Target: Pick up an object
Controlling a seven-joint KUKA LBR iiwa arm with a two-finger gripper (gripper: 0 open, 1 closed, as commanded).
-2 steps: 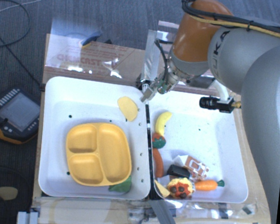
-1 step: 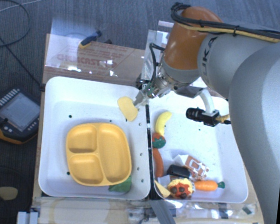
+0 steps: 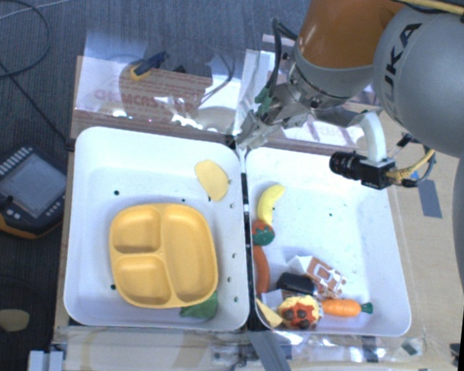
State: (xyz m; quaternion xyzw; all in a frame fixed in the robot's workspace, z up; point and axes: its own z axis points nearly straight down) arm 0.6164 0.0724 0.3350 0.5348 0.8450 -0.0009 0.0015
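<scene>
While nothing is yet lifted, the choice of target matters most, and the nearest corner of the right bin (image 3: 398,266) is the hardest place to start: a toy carrot (image 3: 341,306), a round yellow-and-red toy (image 3: 300,310), a black block (image 3: 294,282) and a waffle-patterned piece (image 3: 324,274) lie touching or nearly so, with a red sausage-like piece (image 3: 261,269) just beside them against the dividing wall. A pinch there risks catching two things at once or nudging the pile.

Farther back in that bin, the toy banana (image 3: 270,202) lies more on its own, with bare white floor to its right, though a small red-and-green piece (image 3: 260,234) sits at its near end; judged from this, it is the cleaner pick, taken across its narrow width.

In the left bin (image 3: 88,206), the yellow divided plate (image 3: 164,253) is broad and flat, a poor fit for two fingers, with a green scrap (image 3: 201,307) at its near edge and a pale yellow chip (image 3: 212,179) beyond it.

Farthest off, the gripper (image 3: 252,129) hangs over the far end of the wall between the bins, above everything; whether its pincer is open or closed cannot be told. It needs to come forward and down squarely.
</scene>
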